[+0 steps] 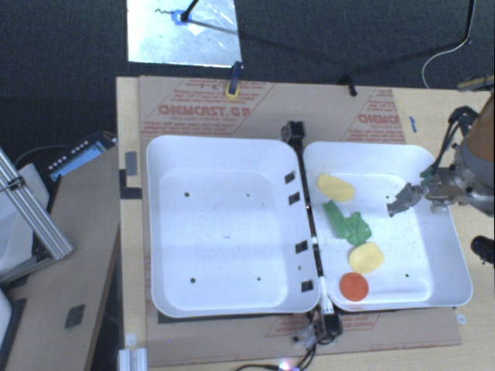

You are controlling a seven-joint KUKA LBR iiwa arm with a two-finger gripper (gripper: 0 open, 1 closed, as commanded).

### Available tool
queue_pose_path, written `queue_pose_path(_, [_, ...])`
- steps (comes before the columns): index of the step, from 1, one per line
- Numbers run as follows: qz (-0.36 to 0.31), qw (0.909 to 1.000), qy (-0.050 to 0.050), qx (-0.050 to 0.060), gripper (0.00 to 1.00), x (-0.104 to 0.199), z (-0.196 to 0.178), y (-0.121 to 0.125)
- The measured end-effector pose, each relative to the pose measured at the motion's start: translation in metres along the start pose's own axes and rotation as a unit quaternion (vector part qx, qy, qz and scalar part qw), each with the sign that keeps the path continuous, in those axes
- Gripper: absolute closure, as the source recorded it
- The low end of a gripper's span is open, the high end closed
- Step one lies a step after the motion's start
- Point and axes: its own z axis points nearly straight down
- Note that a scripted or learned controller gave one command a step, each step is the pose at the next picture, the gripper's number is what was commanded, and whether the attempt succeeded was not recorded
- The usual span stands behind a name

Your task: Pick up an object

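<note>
Grey and small against the white plastic, the end effector (401,201) hangs over the right-hand part of the right bin (445,280), pointing toward the bin's middle from the arm (476,178) that enters at the right edge; how far its fingers are parted cannot be told at this size, and nothing shows between them. Well to its left, near the bin's left wall, four things lie in a loose column. A pale yellow oval piece (336,187) sits highest, toward the far wall. Just below it a green angular piece (347,223) stretches diagonally, apart from the yellow one by a thin strip of white. A second yellow rounded piece (366,257) lies at the green piece's lower end, close to touching it, and a flat orange-red disc (354,286) rests just beside that, nearest the front wall. The left bin (166,207) adjoins along a dark clipped seam. Both bins sit on a printed cardboard sheet (205,108) laid on the table (128,130).
</note>
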Motion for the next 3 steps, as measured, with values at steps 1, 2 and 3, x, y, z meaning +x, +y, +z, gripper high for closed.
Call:
queue_pose_path(1, [0.0,1.0,0.003,0.006,0.0,0.046,0.113,-0.037])
queue_pose_path(2, [0.001,1.0,0.0,0.002,0.0,0.022,0.15,-0.035])
queue_pose_path(3, [0.001,1.0,0.0,0.0,0.0,0.024,0.148,-0.035])
